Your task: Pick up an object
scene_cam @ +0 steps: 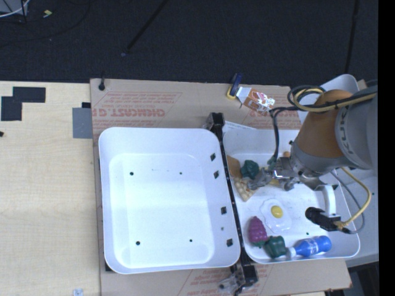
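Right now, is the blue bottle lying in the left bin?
No, the blue bottle lies in the right bin, near its front edge.

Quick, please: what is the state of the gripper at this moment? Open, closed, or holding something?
Gripper: low in the right bin beside the green toy; open or closed cannot be told.

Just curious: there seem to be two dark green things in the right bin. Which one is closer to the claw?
The upper green object, just left of the claw. The other green object lies at the bin's near edge, between a magenta object and a blue bottle.
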You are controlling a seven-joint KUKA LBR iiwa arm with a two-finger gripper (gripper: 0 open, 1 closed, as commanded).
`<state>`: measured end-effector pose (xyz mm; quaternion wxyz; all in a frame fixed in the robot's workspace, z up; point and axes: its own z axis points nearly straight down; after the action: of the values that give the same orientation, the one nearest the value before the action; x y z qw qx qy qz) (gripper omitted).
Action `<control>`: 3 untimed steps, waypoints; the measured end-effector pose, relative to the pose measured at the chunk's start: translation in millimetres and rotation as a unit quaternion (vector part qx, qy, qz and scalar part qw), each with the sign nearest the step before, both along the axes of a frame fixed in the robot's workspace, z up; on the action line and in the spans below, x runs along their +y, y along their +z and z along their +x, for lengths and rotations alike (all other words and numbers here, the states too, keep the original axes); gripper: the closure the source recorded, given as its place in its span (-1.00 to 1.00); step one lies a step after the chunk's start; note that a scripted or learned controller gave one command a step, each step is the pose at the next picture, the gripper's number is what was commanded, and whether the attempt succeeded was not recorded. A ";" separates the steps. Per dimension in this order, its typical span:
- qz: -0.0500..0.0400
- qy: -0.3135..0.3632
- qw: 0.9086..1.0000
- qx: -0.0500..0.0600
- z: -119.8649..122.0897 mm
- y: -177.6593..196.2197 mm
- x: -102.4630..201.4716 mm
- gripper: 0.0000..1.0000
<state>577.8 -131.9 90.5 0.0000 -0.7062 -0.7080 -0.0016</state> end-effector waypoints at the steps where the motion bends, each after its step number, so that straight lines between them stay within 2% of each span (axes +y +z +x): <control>1: -0.003 0.000 1.000 -0.002 51.4 1.5 17.2 -1.00; 2: -0.005 -0.002 1.000 -0.005 43.7 2.8 36.6 -1.00; 3: -0.003 -0.002 1.000 -0.001 68.5 2.3 47.4 -1.00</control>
<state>646.3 -84.5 92.8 -0.0028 -0.7076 -0.7066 0.0002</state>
